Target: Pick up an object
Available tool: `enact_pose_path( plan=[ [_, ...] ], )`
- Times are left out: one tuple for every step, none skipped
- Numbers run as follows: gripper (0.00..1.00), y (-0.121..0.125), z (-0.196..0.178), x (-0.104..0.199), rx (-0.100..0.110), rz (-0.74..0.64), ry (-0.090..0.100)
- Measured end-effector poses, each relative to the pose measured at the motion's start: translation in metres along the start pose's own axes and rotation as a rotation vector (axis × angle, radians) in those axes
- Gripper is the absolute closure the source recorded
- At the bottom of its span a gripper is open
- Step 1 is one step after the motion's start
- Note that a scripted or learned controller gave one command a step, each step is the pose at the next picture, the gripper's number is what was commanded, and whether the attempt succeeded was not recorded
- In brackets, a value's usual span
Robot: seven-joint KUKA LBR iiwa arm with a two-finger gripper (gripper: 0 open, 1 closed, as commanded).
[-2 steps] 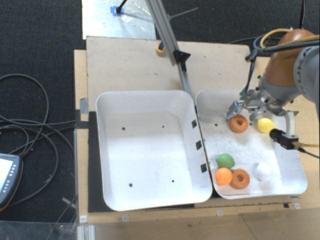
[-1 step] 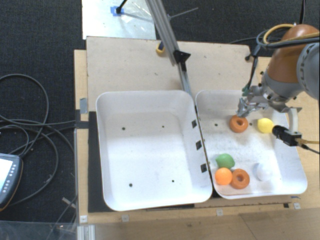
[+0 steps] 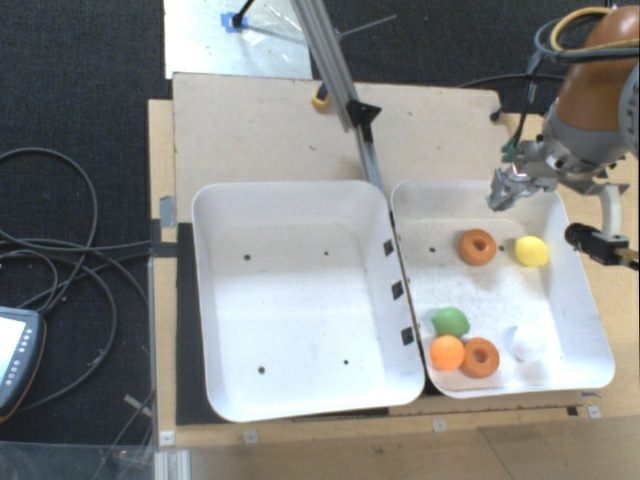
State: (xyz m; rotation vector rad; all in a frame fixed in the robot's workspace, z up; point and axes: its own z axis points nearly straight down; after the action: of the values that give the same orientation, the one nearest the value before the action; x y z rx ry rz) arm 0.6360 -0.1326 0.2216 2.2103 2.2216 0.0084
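The right bin [image 3: 575, 298] holds several small objects. An orange ring [image 3: 477, 247] and a yellow ball [image 3: 531, 251] lie near its far side. Near the front lie a green piece [image 3: 450, 321], an orange ball [image 3: 446, 353], a second orange ring [image 3: 480, 357] and a white ball [image 3: 527, 343]. My gripper [image 3: 503, 194] hangs over the bin's far edge, above and to the right of the first orange ring. Nothing shows between its fingers.
The left bin [image 3: 215, 268] lies beside the right one, sharing a divider with black clips [image 3: 397, 290]. A slanted metal pole [image 3: 330, 43] crosses the bench behind the bins. Cables [image 3: 60, 248] and a pendant [image 3: 15, 353] lie on the floor at left.
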Motion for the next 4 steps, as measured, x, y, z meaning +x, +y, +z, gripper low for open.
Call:
enact_pose_path(
  plan=[
    [1.00,0.001,-0.017,0.000,0.005,0.000,0.001],
    [1.00,-0.004,-0.009,0.048,0.009,-0.004,0.004],
    [1.00,-0.021,-0.002,0.094,0.010,-0.004,0.004],
    [1.00,-0.022,-0.003,0.146,0.009,-0.005,0.004]
  ],
)
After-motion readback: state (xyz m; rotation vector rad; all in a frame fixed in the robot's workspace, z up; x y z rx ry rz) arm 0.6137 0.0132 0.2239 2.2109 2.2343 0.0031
